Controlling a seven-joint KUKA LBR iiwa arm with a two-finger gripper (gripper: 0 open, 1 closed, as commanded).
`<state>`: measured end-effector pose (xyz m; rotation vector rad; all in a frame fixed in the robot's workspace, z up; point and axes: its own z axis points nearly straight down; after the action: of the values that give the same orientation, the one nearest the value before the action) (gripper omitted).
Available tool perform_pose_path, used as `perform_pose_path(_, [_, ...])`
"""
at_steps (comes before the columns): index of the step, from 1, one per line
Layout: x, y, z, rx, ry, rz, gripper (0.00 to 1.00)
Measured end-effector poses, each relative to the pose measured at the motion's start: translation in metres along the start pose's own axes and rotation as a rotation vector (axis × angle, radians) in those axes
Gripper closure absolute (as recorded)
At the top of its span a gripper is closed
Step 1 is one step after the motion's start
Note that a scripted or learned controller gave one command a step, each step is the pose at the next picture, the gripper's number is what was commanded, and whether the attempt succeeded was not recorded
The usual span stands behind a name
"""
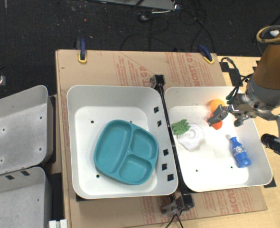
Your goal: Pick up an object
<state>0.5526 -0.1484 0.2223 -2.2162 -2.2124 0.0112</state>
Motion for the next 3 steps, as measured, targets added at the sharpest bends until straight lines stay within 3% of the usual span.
perform_pose_path(1, [0.000, 0.003, -0.006, -0.012, -0.002, -0.003, 0.00])
perform_pose_path(3, [-0.011, -0.004, 0.111, -0.006, -0.001, 0.000, 0.00])
